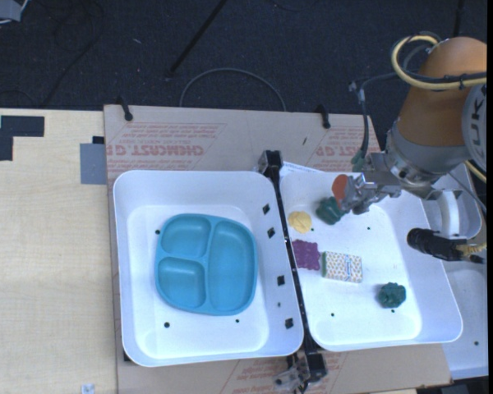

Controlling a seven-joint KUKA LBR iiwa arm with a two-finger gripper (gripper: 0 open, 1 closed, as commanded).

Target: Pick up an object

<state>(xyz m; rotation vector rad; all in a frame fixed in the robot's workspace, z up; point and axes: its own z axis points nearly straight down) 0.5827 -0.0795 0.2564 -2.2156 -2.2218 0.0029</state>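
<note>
Two white bins sit on the tabletop. At the right bin's (444,318) upper middle, the claw (351,199) hangs low, touching a green toy (328,212). Whether it grips cannot be told. Next it should pinch and lift.

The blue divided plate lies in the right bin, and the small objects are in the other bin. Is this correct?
Not quite. The camera view shows the blue divided plate in the left bin; the small objects, like the yellow piece, lie in the right bin.

Glossy plastic bins (140,245), cardboard underlay (189,138)
</note>
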